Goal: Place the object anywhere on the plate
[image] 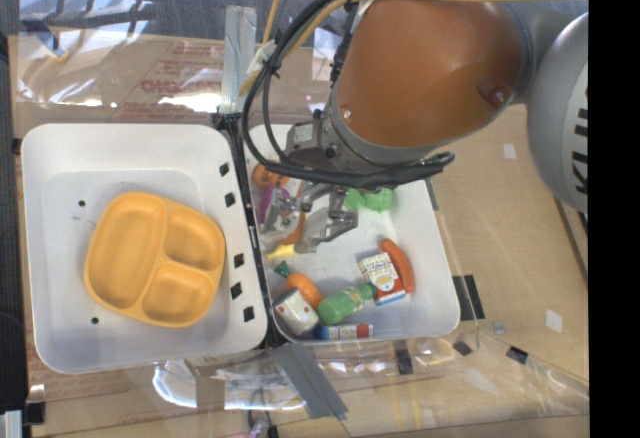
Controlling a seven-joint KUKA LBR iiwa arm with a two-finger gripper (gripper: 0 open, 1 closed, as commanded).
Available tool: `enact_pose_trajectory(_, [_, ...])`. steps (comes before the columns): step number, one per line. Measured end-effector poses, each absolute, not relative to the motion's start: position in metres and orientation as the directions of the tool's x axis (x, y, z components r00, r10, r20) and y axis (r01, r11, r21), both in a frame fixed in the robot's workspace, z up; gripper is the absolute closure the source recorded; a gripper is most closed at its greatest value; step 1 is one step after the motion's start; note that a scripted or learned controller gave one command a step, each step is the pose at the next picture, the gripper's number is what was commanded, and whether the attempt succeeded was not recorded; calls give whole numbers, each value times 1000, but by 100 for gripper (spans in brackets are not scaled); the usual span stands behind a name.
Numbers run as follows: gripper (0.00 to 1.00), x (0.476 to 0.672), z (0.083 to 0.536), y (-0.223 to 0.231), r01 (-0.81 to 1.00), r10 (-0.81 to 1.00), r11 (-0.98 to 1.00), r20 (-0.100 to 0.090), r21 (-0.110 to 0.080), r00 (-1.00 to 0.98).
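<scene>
Yellow plate (155,258) sits left of the pincer (318,226), whose grip I cannot tell, low over small toys (350,304); likely light, stiff, best pinched mid-body

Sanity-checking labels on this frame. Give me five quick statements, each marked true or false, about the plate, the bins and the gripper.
1. The yellow plate lies in the left bin. True.
2. A toy already sits on the plate. False: its compartments are bare.
3. The gripper hangs over the right bin. True.
4. The plate is one flat dish. False: it has three compartments.
5. The small toys lie in the right bin. True.
</scene>
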State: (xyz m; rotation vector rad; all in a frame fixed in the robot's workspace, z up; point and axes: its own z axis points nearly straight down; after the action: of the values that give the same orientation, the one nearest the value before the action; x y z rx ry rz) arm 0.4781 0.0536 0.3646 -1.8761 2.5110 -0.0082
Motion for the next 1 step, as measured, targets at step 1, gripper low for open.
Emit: enact_pose_trajectory(1, [100, 479, 236, 155, -1000, -1000, -25, -1, 4, 25])
